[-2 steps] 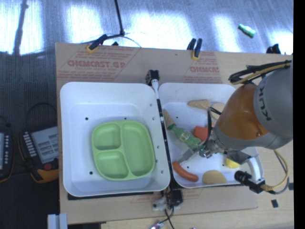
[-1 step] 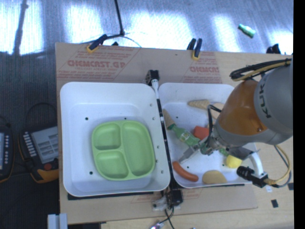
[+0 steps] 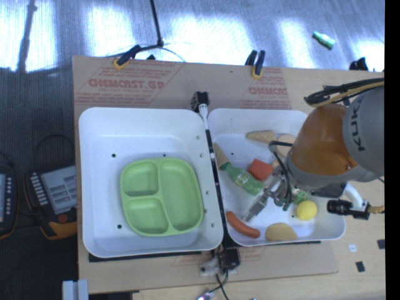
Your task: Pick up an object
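Observation:
The right bin [image 3: 325,235] holds several toy foods. A green bottle [image 3: 241,178] lies near its middle, with a red block [image 3: 260,169] just behind it. A red sausage [image 3: 242,225] and a tan potato-like piece [image 3: 281,232] lie by the front wall. A yellow lemon [image 3: 306,210] sits at the front right, and a tan cone [image 3: 260,136] lies at the back. My gripper [image 3: 259,206] hangs low over the bin floor between the bottle and the sausage, pointing down-left. Nothing shows in its grasp. The orange band and grey wrist cover the bin's right side.
The left bin [image 3: 100,142] holds a green divided plate [image 3: 162,195]. A ridge where the two bins meet [image 3: 212,167] runs between them. Clamps [image 3: 255,61] sit on the brown board behind. Cables trail from the arm at the right.

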### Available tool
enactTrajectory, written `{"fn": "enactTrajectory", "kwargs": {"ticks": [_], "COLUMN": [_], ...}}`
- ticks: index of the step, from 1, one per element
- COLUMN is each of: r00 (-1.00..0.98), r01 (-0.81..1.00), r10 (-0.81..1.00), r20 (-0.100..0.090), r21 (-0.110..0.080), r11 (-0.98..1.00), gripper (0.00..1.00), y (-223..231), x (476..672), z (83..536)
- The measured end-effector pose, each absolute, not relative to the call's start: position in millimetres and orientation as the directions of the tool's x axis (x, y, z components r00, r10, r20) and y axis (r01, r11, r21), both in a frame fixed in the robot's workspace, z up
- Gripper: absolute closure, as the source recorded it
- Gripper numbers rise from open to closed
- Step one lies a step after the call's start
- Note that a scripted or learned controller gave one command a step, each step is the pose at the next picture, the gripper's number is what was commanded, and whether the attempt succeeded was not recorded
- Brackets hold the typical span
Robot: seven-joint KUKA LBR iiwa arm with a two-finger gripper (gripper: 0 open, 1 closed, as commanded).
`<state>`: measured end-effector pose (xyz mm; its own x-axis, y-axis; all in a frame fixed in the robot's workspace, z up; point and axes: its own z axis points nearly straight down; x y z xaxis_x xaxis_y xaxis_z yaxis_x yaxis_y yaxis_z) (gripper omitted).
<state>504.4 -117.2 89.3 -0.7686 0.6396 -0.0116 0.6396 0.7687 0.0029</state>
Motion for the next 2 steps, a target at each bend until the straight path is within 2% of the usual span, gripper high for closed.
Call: {"fn": "enactTrajectory", "kwargs": {"ticks": [1,2], "r00": [-0.951,-0.848], "r01": [0.309,0.53], "r10": [0.308,0.53], "r20": [-0.009,-0.006], "r21": [-0.001,0.003], "r11": [0.951,0.848], "gripper": [0.0,0.0], "y": [-107,-96], "x": [549.8,586.9], "z": [89,89]}}
